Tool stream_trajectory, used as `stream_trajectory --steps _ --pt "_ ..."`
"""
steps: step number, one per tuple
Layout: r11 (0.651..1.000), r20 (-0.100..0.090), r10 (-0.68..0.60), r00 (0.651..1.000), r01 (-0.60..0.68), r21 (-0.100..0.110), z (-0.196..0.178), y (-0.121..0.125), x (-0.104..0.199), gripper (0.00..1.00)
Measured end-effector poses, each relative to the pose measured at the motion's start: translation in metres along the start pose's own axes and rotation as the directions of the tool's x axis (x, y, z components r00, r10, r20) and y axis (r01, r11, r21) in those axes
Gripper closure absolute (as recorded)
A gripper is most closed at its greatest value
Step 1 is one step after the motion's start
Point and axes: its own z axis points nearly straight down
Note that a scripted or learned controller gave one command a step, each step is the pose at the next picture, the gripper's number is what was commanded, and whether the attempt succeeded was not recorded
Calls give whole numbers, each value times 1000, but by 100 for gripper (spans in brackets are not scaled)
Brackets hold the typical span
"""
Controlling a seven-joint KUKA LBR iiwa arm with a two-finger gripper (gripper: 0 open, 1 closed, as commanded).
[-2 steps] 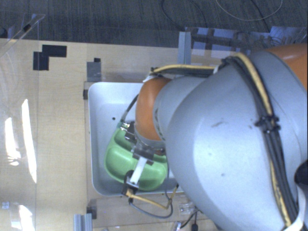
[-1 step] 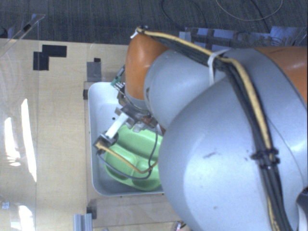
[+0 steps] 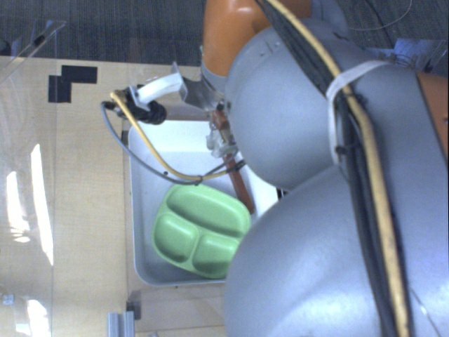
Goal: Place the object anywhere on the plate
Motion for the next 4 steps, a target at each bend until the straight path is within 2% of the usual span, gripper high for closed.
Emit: stream_trajectory --steps 1,2,3,4 --pt "998 3 -66 998 66 0 -15 10 37 100" --pt "999 11 -51 999 51 1 82 -2 -10 100" --pt "998 -2 62 998 -62 7 210 -24 -71 100" --pt "1000 -5 26 1000 -26 18 218 32 -58 100"
